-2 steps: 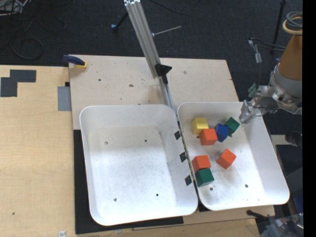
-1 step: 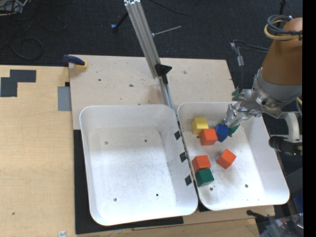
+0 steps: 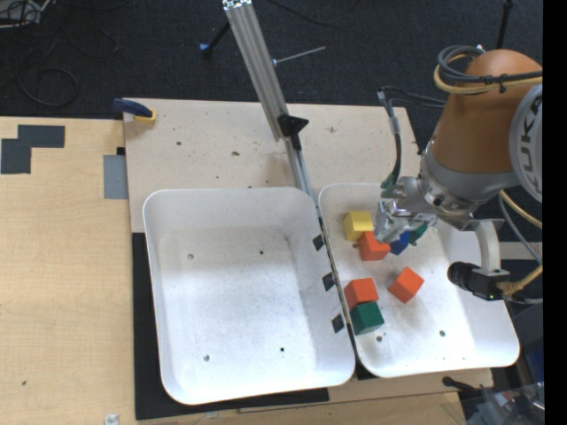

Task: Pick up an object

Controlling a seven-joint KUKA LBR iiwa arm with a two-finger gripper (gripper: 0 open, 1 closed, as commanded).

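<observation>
Right bin (image 3: 461, 348), nearest first: green block (image 3: 367, 316) touching an orange block (image 3: 361, 290), second orange block (image 3: 406, 284) apart. Farther back, gripper (image 3: 391, 228) sits over a red-orange block (image 3: 373, 247), with yellow block (image 3: 358, 225) and blue piece (image 3: 403, 241) crowding it. Can't tell grip state.

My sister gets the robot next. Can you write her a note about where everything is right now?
End effector: low in the right bin, over the blocks; its grip can't be read from here.
Blocks, all in the right bin: yellow block, orange block and blue block crowded under the end effector; another orange block touching a green block; a third orange block alone.
Done: nothing visibly lifted.
Left: grab one and raise it.
</observation>
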